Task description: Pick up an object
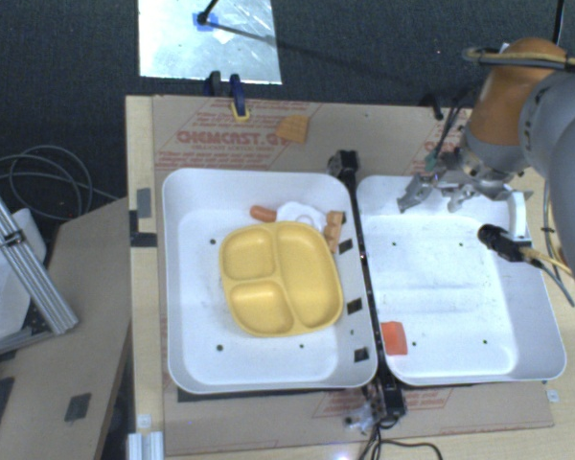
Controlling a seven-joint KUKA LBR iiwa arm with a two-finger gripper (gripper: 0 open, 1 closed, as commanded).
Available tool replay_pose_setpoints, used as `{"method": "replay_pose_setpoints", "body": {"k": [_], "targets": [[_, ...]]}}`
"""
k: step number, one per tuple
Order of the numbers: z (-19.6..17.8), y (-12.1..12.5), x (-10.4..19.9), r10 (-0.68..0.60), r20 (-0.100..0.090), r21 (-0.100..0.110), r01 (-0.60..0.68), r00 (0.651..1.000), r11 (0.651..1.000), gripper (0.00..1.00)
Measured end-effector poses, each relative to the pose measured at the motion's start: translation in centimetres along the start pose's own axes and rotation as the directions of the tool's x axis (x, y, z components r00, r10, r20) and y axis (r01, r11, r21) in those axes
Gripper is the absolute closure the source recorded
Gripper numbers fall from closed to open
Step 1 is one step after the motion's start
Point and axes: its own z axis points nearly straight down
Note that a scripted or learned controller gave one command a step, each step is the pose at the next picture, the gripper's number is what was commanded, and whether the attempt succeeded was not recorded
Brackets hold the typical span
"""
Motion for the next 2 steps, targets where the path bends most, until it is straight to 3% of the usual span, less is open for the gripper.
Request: {"method": "replay_pose_setpoints", "body": {"k": [1, 2], "targets": [[-1.33, 0.09, -0.06, -0.001, 0.0, -0.005, 0.001, 1.0, 1.0, 1.0], [-1.28, 0.07, -0.07, -0.001, 0.001, -0.004, 0.001, 1.0, 1.0, 0.0]]}}
